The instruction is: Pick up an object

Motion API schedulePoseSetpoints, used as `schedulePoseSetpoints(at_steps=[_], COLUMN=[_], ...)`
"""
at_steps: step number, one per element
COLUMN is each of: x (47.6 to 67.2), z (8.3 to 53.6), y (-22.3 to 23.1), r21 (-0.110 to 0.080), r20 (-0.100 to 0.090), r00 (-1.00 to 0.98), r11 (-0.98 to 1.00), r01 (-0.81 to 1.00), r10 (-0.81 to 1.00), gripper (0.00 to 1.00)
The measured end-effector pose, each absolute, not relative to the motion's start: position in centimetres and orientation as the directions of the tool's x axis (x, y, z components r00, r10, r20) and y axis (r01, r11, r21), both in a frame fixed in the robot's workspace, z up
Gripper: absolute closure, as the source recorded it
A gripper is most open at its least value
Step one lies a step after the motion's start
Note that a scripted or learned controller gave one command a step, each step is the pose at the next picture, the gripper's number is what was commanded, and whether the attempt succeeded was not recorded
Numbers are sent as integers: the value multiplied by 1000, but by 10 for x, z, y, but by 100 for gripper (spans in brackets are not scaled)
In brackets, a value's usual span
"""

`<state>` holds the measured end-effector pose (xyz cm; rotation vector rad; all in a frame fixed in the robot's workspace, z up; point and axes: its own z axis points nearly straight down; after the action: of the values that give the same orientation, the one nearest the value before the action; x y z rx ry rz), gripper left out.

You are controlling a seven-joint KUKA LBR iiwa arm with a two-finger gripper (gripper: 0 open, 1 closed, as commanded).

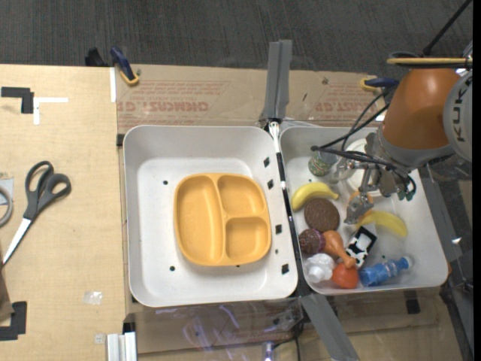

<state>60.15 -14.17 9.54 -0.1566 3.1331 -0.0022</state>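
Mirrored red print on the cardboard (pixel 197 96) resembles "CHEMICAL GUYS"; not surely legible.

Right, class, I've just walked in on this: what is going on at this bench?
A grey arm's two-finger gripper hangs low over the right white bin, among toy food: two yellow bananas, a brown round cookie and a blue plastic bottle. The left white bin holds an orange divided plate.

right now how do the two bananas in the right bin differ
The left banana lies beside the brown cookie, near the divider between the bins; the right banana lies under the gripper, nearer the bin's outer side. The left banana arches upward, ends pointing down; the right banana slants down to the right. Both are yellow, similar in size, resting in the right bin.
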Motion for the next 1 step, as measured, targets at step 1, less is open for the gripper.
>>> schedulePoseSetpoints(at_steps=[1], x=[604], z=[106], y=[-141], r21=[-5], r20=[-11], r00=[-995], r11=[995], r01=[-103], r10=[-103], gripper=[100])
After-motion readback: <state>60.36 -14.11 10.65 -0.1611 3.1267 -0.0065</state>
